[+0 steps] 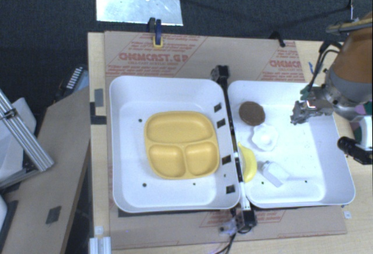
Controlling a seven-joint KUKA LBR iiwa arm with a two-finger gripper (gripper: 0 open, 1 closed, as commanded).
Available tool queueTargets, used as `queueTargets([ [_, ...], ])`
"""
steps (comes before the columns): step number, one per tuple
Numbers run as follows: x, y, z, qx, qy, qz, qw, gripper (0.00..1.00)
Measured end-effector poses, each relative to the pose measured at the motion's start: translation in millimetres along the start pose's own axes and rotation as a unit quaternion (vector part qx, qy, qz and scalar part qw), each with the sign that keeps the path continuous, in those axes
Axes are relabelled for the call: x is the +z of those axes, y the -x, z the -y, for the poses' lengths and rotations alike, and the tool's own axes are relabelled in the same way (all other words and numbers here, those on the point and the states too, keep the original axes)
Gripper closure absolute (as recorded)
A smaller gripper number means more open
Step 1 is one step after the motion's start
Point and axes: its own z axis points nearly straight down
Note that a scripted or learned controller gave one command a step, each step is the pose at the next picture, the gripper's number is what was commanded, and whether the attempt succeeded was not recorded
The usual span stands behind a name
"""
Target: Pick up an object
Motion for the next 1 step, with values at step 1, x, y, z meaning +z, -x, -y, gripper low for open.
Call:
queueTargets([
  [1,-8.5,-51.0,-13.7,-0.001,0.001,0.0,1.0,1.0],
])
